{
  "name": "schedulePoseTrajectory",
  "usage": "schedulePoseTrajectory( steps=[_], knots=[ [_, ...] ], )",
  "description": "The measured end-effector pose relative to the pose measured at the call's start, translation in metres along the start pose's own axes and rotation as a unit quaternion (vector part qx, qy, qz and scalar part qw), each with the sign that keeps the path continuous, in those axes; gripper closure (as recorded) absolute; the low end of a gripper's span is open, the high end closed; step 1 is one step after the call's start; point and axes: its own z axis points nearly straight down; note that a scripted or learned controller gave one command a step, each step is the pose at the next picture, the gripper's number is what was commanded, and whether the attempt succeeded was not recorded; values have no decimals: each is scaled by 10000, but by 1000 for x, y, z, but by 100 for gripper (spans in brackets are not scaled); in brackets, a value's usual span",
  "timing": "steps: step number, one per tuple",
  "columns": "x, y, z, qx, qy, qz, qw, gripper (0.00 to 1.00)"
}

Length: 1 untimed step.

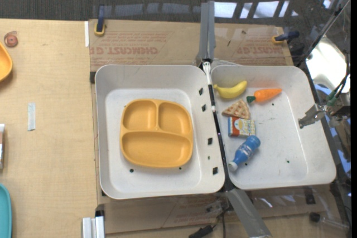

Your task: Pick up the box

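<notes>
While the gripper [310, 118] hangs at the right bin's [290, 170] outer rim, the box [242, 127] lies untouched in that bin's left half.

Nearest me in that bin lies one blue bottle [244, 153] on its side, then just past it the small box, then one pizza slice [238, 109] touching the box's far edge, and farthest one banana [231, 89] and one carrot [266, 95]: five things in all. Whether the gripper is clenched or slack I cannot tell; it is well apart from the box. The left bin [111, 164] holds one orange three-compartment plate [157, 132]. Both bins sit on cardboard [150, 47] pinned by two yellow clamps [100, 28] at the far edge, beside a pale wooden tabletop [50, 164].
</notes>
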Motion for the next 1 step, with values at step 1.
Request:
schedulePoseTrajectory(
  steps=[1],
  knots=[
    [68, 15, 73, 9, 1, 366, 9993, 0]
  ],
)
